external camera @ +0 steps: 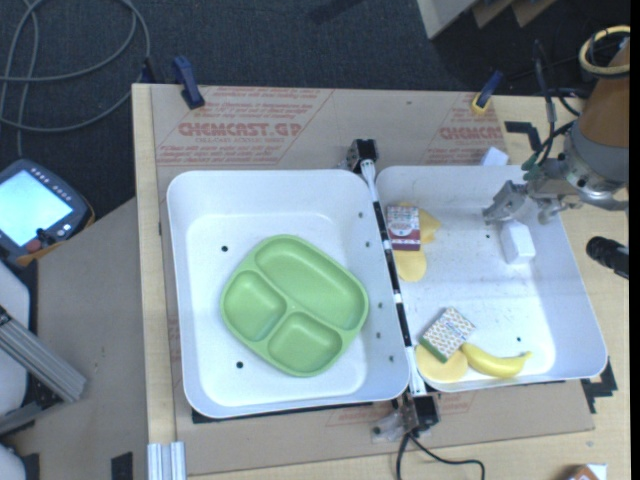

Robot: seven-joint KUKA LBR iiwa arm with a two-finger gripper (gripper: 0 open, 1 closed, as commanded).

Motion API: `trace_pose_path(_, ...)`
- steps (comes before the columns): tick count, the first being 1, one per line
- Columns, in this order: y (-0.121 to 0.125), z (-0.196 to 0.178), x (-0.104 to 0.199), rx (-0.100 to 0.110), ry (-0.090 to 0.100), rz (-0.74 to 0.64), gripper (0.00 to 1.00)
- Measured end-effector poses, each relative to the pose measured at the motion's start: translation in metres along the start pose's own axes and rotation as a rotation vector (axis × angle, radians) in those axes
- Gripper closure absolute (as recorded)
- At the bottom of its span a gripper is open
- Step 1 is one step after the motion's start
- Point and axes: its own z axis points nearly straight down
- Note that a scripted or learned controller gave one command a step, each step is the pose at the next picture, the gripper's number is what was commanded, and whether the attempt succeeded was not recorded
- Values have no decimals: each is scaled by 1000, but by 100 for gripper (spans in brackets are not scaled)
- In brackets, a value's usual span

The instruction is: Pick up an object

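Hovering over the right bin's (560, 268) far right corner, fingers (517, 230) hard to read; cannot tell if spread or closed, nothing seen held. Banana (495, 360) and small box (447, 333) lie at the near edge, well apart; dropping here risks closing on bare bin.

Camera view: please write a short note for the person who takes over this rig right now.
Gripper: over the upper part of the right white bin, nothing between its fingers.
Right bin holds: yellow banana and small patterned box at the near edge, small red-and-white carton by the left wall.
Left white bin holds the green divided plate.
Done: nothing picked yet.
Left: choose an object, grasp it, lift it.
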Motion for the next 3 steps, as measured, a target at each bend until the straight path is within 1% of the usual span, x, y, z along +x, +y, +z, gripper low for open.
trace_pose_path(1, 49, 11, 69, -2, 1, -2, 0)
trace_pose_path(2, -43, 88, 26, 3, 1, 2, 0)
trace_pose_path(3, -39, -25, -33, -2, -1, 1, 0)
